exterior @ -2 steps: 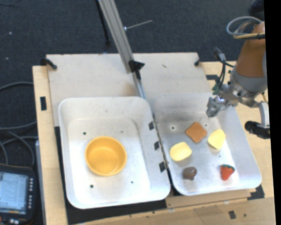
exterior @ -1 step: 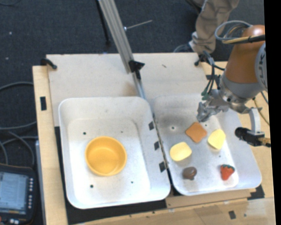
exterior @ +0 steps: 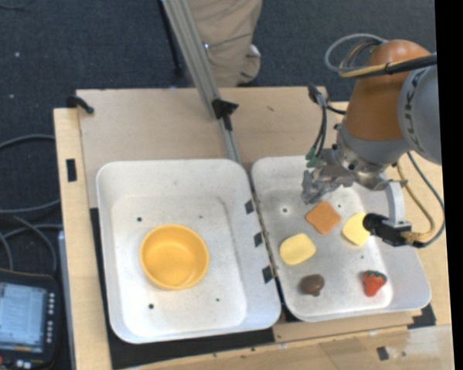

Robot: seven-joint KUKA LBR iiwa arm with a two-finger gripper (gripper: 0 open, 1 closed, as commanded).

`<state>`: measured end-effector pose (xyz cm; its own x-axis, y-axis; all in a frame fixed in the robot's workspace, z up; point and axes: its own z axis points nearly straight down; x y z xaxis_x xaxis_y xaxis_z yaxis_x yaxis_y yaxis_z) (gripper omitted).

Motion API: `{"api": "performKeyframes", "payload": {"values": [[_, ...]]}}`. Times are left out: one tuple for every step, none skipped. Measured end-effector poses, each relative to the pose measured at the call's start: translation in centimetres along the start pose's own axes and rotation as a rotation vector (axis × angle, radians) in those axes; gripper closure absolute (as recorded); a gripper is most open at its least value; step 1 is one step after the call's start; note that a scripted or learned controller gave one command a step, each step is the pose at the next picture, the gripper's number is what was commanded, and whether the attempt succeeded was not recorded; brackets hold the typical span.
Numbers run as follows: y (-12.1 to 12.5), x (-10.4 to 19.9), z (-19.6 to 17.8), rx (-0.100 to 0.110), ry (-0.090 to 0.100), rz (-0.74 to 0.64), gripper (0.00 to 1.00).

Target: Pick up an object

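Orange block (exterior: 323,216) just below the pincer (exterior: 315,185).

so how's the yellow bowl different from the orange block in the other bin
The yellow bowl is round, hollow and far bigger; the orange block is small, flat and squarish. The bowl sits alone in the left bin; the block lies among other small pieces in the right bin, just below the claw. Both rest on white bin floors.

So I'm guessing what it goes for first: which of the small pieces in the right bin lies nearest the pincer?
The orange block, lying just below the pincer. The two yellow pieces, the brown piece and the red one lie farther down the right bin.
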<state>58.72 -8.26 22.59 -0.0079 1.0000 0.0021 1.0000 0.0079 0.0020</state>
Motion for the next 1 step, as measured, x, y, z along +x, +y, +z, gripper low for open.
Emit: {"api": "performKeyframes", "payload": {"values": [[-0.03,5.09,-0.6,0.0,0.0,0.0,1.0]]}}
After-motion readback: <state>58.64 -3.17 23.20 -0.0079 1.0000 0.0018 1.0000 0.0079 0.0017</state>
